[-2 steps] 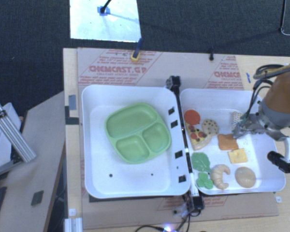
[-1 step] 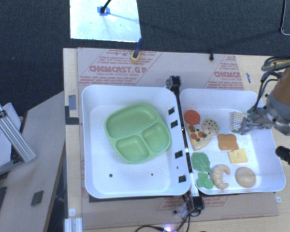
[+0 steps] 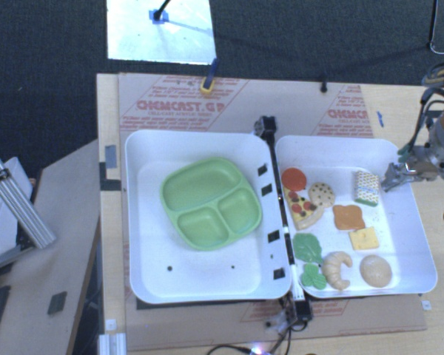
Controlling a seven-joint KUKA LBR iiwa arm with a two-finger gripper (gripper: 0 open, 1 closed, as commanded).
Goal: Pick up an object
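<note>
The right bin (image 3: 418,235) holds several toy foods. A red tomato slice (image 3: 294,178), a pizza slice (image 3: 303,208) and a chip cookie (image 3: 322,194) lie at its left. A speckled block (image 3: 366,187), brown toast (image 3: 348,217), yellow cheese (image 3: 365,238) and a pale egg-shaped roll (image 3: 376,271) lie toward its right. Green leaves (image 3: 307,248) and a croissant (image 3: 339,268) are at the front. My gripper (image 3: 398,176) hangs at the bin's right rim, just right of the speckled block, with nothing seen in it.
A green divided plate (image 3: 211,204) sits in the left bin (image 3: 144,272). A black-clipped divider (image 3: 276,205) separates the bins. A yellow-tipped tool (image 3: 209,84) lies on the board behind. Metal framing (image 3: 15,205) stands at far left.
</note>
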